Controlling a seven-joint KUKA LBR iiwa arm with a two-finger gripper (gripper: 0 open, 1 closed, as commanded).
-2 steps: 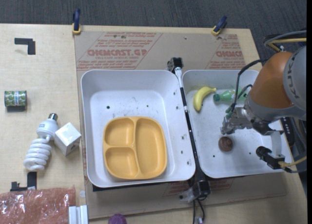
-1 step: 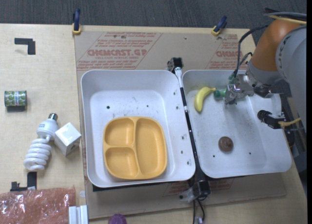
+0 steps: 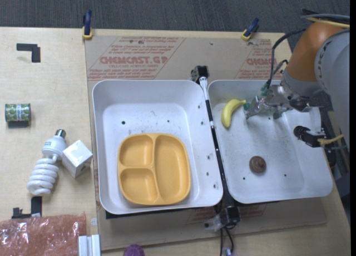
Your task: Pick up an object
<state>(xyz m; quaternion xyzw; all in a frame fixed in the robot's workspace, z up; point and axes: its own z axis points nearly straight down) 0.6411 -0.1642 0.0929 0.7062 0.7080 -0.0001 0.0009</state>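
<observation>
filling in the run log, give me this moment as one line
hand: over right white bin, beside curved yellow banana | small round brown object: on bin floor | yellow divided plastic plate: in left white bin

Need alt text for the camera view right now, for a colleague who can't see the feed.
The gripper hangs low in the right bin, just beside a banana near the bin's far left corner; a small brown round object lies mid-bin. The left bin holds a yellow divided plate.

Yellow banana [image 3: 231, 111] curved at right bin's far-left corner; small brown round object [image 3: 257, 164] mid-bin.
</observation>
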